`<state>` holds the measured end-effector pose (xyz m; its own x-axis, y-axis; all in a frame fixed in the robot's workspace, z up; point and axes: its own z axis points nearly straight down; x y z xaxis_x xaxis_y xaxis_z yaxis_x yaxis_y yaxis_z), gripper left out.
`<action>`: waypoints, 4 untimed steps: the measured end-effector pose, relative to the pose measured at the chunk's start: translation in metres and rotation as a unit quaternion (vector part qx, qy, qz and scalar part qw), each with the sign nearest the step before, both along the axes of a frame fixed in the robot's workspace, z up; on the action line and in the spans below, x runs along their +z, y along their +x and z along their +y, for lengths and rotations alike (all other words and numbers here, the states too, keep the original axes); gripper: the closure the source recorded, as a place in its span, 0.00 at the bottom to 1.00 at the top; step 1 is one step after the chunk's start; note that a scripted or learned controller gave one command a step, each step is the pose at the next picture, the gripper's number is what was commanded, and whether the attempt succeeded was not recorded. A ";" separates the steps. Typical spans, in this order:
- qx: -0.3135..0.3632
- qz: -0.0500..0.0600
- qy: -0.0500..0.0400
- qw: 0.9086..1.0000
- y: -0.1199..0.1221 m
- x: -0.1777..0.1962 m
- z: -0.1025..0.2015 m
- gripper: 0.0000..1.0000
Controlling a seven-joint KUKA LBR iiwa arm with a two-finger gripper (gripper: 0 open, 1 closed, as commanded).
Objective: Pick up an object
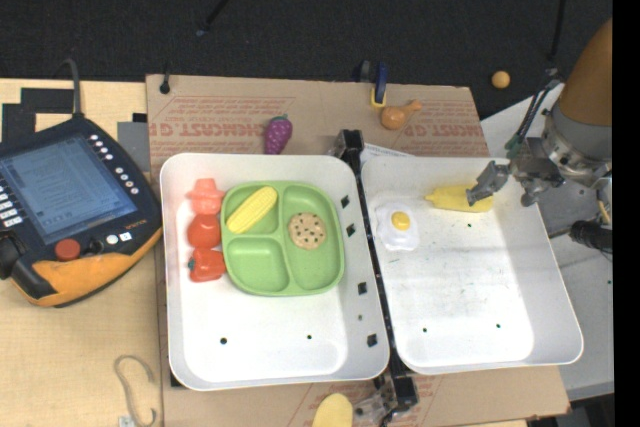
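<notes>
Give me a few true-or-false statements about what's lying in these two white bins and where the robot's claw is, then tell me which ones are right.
1. The green plate sits in the left bin. True.
2. A cookie lies in one of the plate's compartments. True.
3. The fried egg lies on the green plate. False: it lies on the floor of the right bin, near the divider.
4. The gripper hangs over the left bin. False: it is at the right bin's far right corner, next to the yellow piece.
5. The corn cob lies in the plate's upper-left compartment. True.
</notes>
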<state>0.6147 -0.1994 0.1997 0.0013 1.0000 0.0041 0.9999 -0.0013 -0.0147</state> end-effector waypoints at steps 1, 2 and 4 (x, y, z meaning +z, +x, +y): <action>0.001 -0.007 -0.002 1.000 0.003 0.008 -0.001 0.00; 0.002 -0.004 -0.001 1.000 -0.004 -0.054 0.002 0.00; 0.002 -0.007 -0.001 1.000 -0.003 -0.094 0.005 1.00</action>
<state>0.6122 -0.1941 0.1057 -0.0035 1.0000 0.0014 1.0000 0.0035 -0.0015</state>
